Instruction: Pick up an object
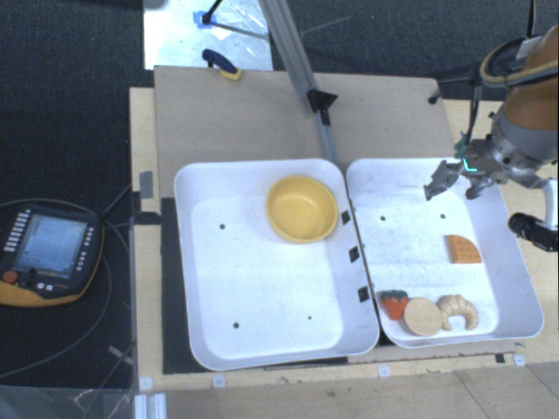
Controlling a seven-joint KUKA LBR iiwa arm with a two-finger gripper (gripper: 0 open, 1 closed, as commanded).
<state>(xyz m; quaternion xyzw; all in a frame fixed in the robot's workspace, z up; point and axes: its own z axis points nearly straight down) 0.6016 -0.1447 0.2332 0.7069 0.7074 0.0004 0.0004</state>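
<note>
- Bench carried two shallow white bins side by side: the left bin (210,321) and the right bin (515,269), their inner rims touching along the middle.
- Arm (528,120) came in from the right edge, grey with the orange band showing above the wrist.
- Gripper (454,184) hung over the upper part of the right bin, near its back rim.
- Two dark fingers were spread apart with a clear gap; nothing sat between them. The claw was open and carried nothing.
- A yellow bowl (302,208) rested upright in the left bin, at its upper right, close to the shared rim.
- An orange wedge-shaped piece (463,250), possibly a toast slice or a cheese block, lay flat in the right bin, toward its right side, below the gripper and well apart from it.
- Three small items clustered in the near corner of the right bin: a red-and-green piece like a toy tomato or strawberry (395,304) at the left, a round tan disc like a biscuit (423,316) touching it, and a croissant-shaped piece (459,312) just beside the disc on the right.
- None of these items touched the gripper.
- A teach pendant (48,253) with a lit screen lay on the dark floor left of the bench, its cable trailing toward the bench.
- A slanted metal pole (293,46) crossed the top of the view and ended at a black clamp (320,101) on the brown board behind the bins.
- A small blue-and-yellow clamp (221,63) sat at the board's far edge.
</note>
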